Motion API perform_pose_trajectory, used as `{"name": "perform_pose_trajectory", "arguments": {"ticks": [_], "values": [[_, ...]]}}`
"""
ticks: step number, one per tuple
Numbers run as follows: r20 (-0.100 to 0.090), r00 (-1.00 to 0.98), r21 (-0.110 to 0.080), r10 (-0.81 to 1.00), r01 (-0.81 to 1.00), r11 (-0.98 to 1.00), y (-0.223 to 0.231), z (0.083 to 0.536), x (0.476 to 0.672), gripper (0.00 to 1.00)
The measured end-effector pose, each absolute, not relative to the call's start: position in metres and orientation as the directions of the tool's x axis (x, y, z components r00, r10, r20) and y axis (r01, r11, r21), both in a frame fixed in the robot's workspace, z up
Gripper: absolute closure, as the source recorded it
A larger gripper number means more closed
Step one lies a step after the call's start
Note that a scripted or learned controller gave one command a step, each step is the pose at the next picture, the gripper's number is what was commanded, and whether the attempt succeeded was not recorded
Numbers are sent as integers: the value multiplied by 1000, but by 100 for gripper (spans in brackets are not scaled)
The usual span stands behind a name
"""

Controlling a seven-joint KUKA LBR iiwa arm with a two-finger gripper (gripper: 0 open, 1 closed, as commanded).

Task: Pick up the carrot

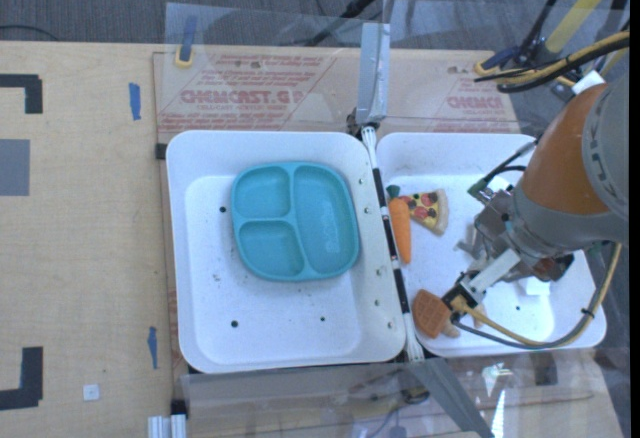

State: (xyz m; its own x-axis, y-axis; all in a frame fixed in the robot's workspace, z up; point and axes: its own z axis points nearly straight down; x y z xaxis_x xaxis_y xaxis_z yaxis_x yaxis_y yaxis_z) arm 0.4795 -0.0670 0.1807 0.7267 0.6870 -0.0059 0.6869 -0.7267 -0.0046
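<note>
The plate (pixel 325 216) is teal. The carrot (pixel 400 231) is orange. The pizza slice (pixel 431 210) is yellow with red spots. The left bin (pixel 190 256) and the right bin (pixel 450 151) are white.

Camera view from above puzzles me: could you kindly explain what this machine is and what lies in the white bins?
One camera looks down at a slant on a bench with two white bins. The grey and orange thing on the right is a robot arm; its gripper hangs over the right bin. There lie a carrot along the left wall, a toy pizza slice beside it and a brown piece nearer the front. The left bin holds a blue divided plate. The carrot lies free, apart from the gripper.
</note>
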Motion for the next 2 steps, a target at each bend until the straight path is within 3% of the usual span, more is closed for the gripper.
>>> {"name": "perform_pose_trajectory", "arguments": {"ticks": [2], "values": [[-8, 964, -2, 266, 266, -964, -56, 181, 479, 100]]}}
